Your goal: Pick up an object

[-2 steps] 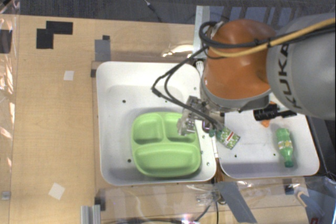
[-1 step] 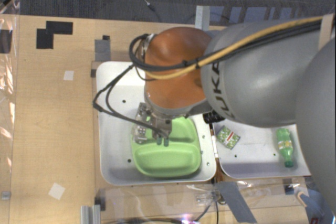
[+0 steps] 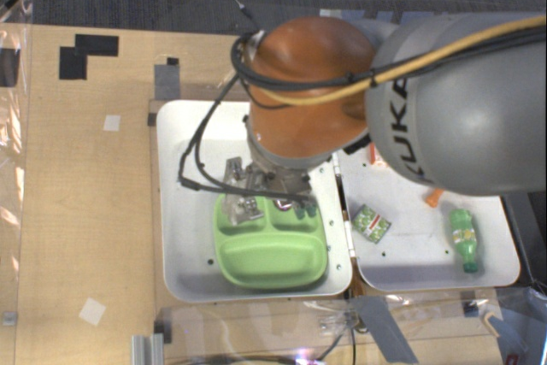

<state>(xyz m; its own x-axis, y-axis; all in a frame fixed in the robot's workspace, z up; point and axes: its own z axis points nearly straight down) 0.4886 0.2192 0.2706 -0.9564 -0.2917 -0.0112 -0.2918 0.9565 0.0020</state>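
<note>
Hovering low over the left white shallow bin (image 3: pixel 184 184), the grey KUKA arm with its orange wrist band (image 3: pixel 309 90) points straight down, gripper (image 3: pixel 267 203) sitting right above the far edge of a green plastic compartment tray (image 3: pixel 273 252); that tray fills the near half of the left bin, with two small pockets on its far side and one wide pocket nearer us; the wrist blocks the tool from above, so how wide it stands, and whether it has anything, I cannot tell; judging by the vertical approach, the tray's far rim or divider looks like the chosen target, a thin edge that suits a pinch from above. Over in the right white shallow bin (image 3: pixel 504 269), well apart from the tool, a green plastic bottle (image 3: pixel 462 239) lies on its side near the right wall; a small green and white packet (image 3: pixel 371 222) rests near the left wall, print too small to read; a small orange piece (image 3: pixel 434 198) lies between them, farther back. Large black letters on the grey arm read "KUKA".
</note>
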